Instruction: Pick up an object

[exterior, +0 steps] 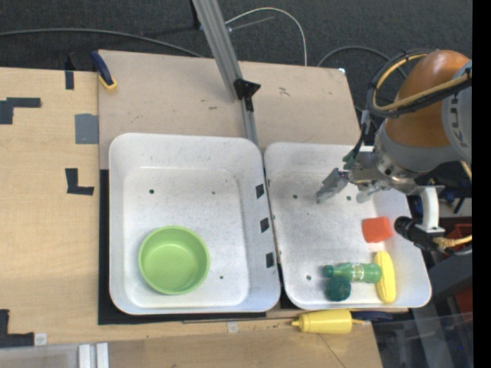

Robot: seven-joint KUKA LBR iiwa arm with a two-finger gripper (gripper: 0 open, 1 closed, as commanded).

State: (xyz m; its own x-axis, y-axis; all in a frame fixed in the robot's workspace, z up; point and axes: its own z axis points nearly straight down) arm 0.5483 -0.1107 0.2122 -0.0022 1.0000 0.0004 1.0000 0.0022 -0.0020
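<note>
Green bottle (351, 273) lies crosswise (cap left), touching yellow banana (385, 276).

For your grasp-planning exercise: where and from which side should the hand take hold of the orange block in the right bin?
Grip the orange block across its two flat opposite sides, coming straight down from above. It lies flat and apart from the yellow piece, probably leaving finger room.
</note>
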